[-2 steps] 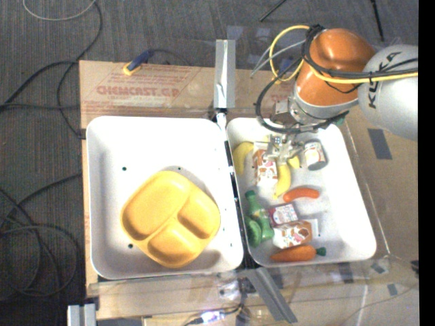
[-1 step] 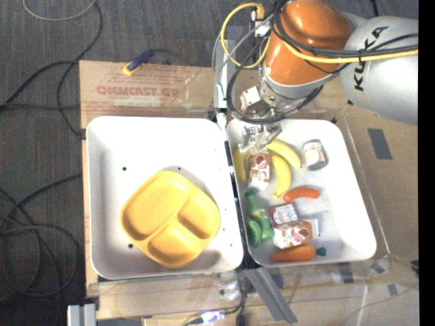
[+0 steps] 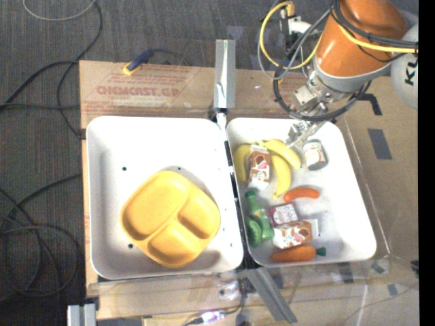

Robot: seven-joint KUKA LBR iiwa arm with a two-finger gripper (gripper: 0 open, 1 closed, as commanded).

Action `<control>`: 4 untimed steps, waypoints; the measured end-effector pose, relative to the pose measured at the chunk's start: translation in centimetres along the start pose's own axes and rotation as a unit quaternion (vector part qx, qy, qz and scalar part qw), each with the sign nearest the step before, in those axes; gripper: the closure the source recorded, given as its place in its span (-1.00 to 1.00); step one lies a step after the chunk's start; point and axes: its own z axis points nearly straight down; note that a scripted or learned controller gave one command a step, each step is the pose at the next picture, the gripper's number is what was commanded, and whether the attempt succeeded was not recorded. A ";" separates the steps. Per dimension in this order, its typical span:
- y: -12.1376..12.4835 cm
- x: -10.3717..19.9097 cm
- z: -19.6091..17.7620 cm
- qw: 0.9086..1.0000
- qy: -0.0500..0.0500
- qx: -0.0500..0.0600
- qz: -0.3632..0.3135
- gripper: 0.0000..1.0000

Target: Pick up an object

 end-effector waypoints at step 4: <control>0.9 -10.2 -8.8 0.869 -0.001 -0.003 -0.495 1.00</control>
